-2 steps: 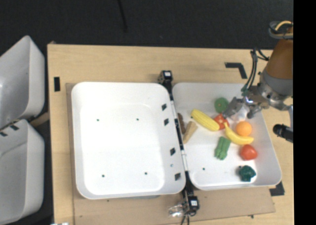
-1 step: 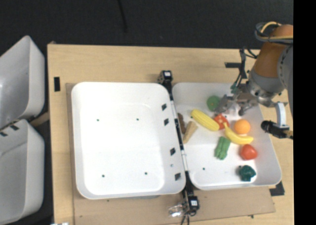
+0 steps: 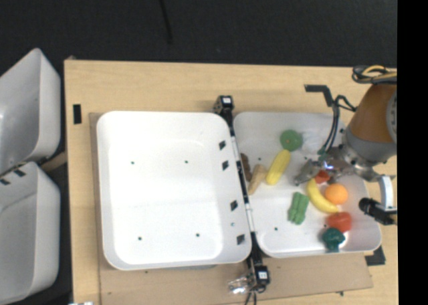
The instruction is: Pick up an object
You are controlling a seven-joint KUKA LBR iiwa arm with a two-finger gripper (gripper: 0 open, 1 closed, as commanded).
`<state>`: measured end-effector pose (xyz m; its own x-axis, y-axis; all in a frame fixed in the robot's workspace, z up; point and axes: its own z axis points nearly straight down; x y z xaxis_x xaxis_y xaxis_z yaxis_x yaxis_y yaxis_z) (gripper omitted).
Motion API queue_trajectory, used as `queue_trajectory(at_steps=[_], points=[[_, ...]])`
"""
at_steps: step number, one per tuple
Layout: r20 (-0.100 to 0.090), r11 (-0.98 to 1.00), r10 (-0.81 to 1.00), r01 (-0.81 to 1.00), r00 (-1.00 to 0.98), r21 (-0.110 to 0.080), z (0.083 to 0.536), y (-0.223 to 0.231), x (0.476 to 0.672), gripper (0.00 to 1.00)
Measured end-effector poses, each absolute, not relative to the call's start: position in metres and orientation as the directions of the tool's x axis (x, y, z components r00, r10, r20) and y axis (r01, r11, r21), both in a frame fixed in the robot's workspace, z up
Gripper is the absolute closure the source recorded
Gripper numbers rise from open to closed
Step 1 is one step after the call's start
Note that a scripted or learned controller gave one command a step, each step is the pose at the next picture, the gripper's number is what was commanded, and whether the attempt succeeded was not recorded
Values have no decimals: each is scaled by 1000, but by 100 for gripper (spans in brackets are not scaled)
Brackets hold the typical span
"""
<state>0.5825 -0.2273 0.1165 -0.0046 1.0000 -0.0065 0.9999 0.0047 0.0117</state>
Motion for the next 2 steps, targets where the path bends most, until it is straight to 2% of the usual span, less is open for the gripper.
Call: queue_trajectory(at_steps=[1,2], points=[[-3,3,1000,1000,-3,29,113,-132,632,0],[-10,7,1000,999,-6,35,123,-134,635,100]])
